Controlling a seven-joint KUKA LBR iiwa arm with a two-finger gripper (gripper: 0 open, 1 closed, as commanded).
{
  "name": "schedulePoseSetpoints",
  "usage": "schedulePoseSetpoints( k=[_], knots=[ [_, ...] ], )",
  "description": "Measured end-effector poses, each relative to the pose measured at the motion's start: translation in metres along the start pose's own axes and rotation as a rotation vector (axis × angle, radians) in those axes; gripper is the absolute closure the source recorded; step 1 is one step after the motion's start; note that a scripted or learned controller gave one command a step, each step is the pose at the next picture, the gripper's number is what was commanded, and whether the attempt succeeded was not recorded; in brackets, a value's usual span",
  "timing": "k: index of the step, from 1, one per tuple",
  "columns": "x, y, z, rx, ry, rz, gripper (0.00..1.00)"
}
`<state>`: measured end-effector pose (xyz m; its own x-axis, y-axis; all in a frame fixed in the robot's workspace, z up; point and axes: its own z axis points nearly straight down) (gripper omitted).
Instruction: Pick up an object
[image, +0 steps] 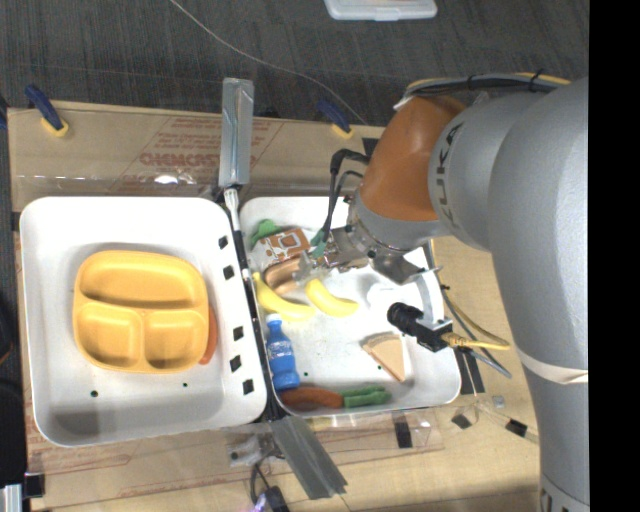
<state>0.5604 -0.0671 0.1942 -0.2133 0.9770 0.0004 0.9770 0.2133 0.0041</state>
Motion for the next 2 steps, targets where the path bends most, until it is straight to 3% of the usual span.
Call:
schedulePoseSetpoints(
  k=[1, 2],
  knots=[
    [-0.008, -0.001, -0.076, 0.002, -0.001, -0.146, 1.00],
    [-0.001, 0.029, -0.064, 0.006, -0.001, 0.088, 1.00]
  ],
)
